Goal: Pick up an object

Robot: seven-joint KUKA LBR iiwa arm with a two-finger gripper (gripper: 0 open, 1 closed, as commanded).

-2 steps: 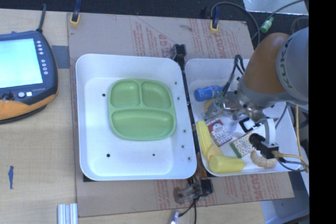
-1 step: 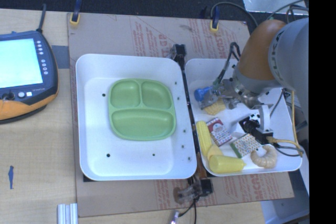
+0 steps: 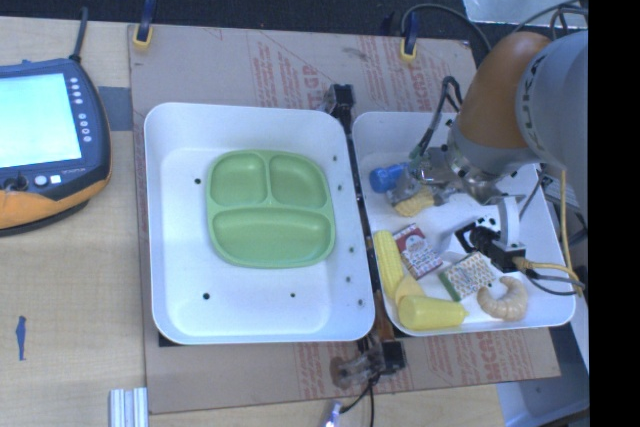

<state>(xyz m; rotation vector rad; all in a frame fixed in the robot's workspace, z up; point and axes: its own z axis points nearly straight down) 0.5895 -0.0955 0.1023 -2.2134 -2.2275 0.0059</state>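
The right bin (image 3: 560, 245) holds a pile of small objects. A blue piece (image 3: 386, 178) and a pale yellow piece (image 3: 412, 204) lie at its upper left. Below them are a yellow corn-like stick (image 3: 387, 256), a red and white packet (image 3: 418, 250), a checkered packet (image 3: 470, 273), a yellow cylinder (image 3: 430, 313) and a tan curled piece (image 3: 505, 299). My gripper (image 3: 428, 177) hangs low over the bin's upper middle, just right of the blue piece and above the pale yellow one. The grey arm and its orange band (image 3: 500, 95) cover much of it.
The left bin (image 3: 170, 305) bears a green divided plate (image 3: 270, 208). A tablet in an orange case (image 3: 45, 140) lies on the bench at far left. Cables (image 3: 540, 265) trail across the right bin's right side. A black clamp (image 3: 342, 100) sits between the bins at the top.
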